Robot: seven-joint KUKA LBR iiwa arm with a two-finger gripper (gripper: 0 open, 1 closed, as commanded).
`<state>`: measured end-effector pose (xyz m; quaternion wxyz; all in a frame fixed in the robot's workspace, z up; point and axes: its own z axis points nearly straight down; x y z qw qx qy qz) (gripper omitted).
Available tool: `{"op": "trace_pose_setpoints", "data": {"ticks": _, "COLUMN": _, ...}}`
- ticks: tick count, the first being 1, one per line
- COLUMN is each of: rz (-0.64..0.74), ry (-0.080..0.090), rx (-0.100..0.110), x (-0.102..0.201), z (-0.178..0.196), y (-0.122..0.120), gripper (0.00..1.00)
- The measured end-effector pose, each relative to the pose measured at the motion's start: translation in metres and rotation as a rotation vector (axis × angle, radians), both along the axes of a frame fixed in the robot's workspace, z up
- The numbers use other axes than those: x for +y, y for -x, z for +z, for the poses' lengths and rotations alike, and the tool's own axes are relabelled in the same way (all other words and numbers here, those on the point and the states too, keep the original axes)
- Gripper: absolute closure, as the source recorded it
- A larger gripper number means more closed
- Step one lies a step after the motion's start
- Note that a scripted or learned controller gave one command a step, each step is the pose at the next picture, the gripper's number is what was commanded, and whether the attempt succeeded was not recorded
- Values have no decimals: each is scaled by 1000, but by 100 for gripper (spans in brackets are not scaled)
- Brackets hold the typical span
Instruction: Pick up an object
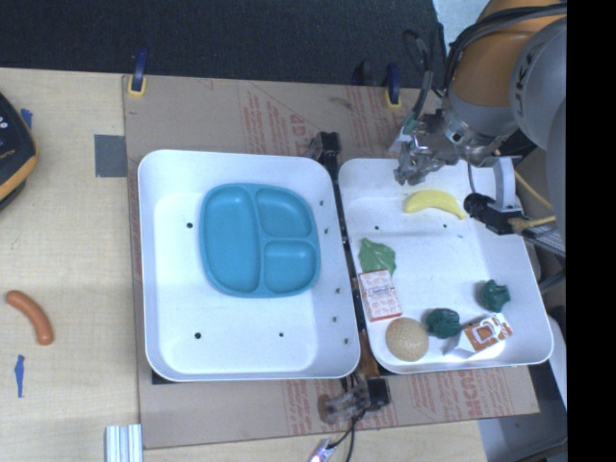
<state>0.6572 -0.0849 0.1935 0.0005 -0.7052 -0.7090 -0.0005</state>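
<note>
The right bin [433,248] holds a yellow banana [435,203] near its back, a light green piece [376,255], a red-and-white packet [379,295], a tan ball [406,339], two dark green pieces [444,321] [494,295] and an orange-and-white packet [485,334]. My gripper [412,168] hangs over the bin's back edge, just left of and above the banana. Nothing shows between its fingers.
The left bin [173,335] holds a blue divided plate [259,239]. A sausage [31,316] lies on the bench at far left, beyond the bins. A black-and-yellow device [13,152] sits at the left edge. Clamps [138,73] pin the cardboard at the back.
</note>
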Motion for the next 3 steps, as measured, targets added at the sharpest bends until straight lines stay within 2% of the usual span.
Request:
{"op": "trace_pose_setpoints", "data": {"ticks": 1, "rz": -3, "ry": 3, "rx": 5, "x": -80, "z": -72, "y": 70, "gripper": 0}}
{"op": "trace_pose_setpoints", "data": {"ticks": 2, "rz": 0, "ry": 0, "rx": 1, "x": 16, "z": -1, "y": 5, "gripper": 0}}
{"op": "trace_pose_setpoints", "data": {"ticks": 3, "rz": -3, "ry": 3, "rx": 3, "x": -78, "z": -47, "y": 38, "gripper": 0}}
